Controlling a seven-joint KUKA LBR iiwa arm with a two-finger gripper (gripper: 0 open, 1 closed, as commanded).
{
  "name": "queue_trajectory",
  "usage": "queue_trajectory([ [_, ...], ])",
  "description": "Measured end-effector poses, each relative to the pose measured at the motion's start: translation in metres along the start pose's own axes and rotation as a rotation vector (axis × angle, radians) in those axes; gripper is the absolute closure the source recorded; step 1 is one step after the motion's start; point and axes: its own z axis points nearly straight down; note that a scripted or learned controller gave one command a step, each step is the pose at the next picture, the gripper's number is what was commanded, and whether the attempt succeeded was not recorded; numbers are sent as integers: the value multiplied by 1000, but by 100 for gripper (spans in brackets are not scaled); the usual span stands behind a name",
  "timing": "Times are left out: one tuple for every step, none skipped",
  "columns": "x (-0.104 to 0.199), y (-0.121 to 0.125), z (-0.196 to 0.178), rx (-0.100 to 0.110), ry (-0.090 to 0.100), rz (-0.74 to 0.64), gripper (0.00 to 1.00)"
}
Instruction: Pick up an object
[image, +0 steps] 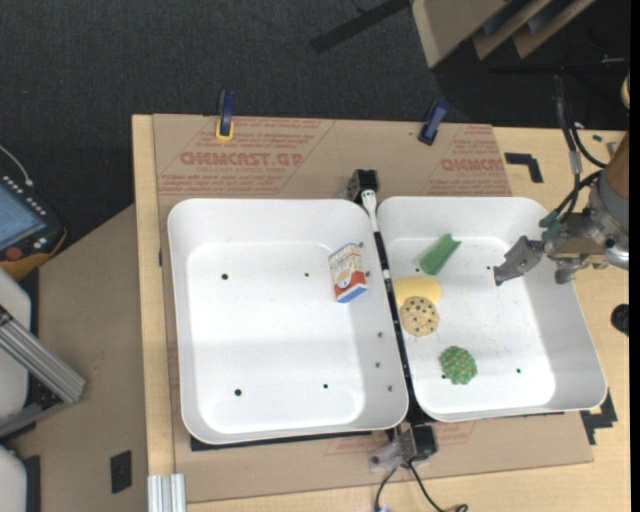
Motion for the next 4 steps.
queue_trajectory([
  [6,-41,111,14,4,2,0],
  [27,-37,189,3,2,1,0],
  [26,-37,175,-2,-1,1,100],
  [121,-3,80,-12,1,-11,100],
])
